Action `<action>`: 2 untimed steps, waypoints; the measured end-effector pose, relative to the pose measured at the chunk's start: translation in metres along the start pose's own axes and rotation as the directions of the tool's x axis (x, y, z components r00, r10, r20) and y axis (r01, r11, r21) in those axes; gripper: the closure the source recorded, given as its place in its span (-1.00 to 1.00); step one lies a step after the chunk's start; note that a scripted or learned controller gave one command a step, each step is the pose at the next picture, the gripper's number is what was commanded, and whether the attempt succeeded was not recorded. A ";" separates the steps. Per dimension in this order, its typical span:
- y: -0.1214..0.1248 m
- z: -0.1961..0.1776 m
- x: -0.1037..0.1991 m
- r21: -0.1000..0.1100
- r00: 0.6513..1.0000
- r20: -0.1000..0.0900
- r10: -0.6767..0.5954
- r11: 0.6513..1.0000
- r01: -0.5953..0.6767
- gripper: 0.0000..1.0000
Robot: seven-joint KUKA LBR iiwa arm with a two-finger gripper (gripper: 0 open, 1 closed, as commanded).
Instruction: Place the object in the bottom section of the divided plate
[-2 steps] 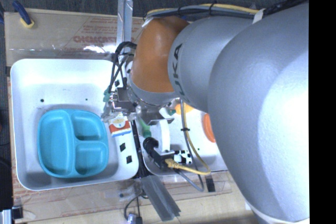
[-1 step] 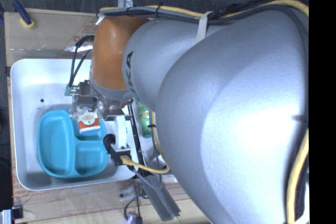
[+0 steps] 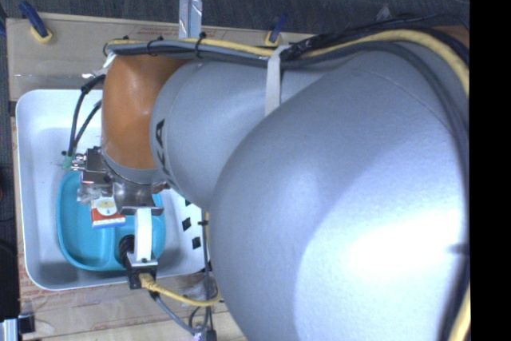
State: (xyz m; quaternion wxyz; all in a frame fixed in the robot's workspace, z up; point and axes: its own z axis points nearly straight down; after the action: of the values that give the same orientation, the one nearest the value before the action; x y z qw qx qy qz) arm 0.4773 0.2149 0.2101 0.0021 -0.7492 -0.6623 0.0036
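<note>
Filling the bin's (image 3: 32, 172) lower half, the blue plate (image 3: 76, 239) lies under the gripper (image 3: 120, 204); its grip cannot be told.

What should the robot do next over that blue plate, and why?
Probably lift the wrist a little to check the plate. The arm reaches far over the left bin, and its wrist hardware sits right above the blue divided plate, covering most of it. Its sections, and any object, are hidden from here.
</note>
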 end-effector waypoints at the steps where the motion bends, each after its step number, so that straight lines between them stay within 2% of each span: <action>1: 0.000 0.000 0.000 0.000 1.000 0.000 0.000 1.000 0.000 -1.00; 2: 0.000 -0.009 0.001 0.003 1.000 0.002 -0.009 1.000 0.009 1.00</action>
State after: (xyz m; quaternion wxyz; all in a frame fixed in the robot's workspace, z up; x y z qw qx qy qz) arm 0.4770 0.2162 0.2191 0.0028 -0.7461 -0.6658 0.0053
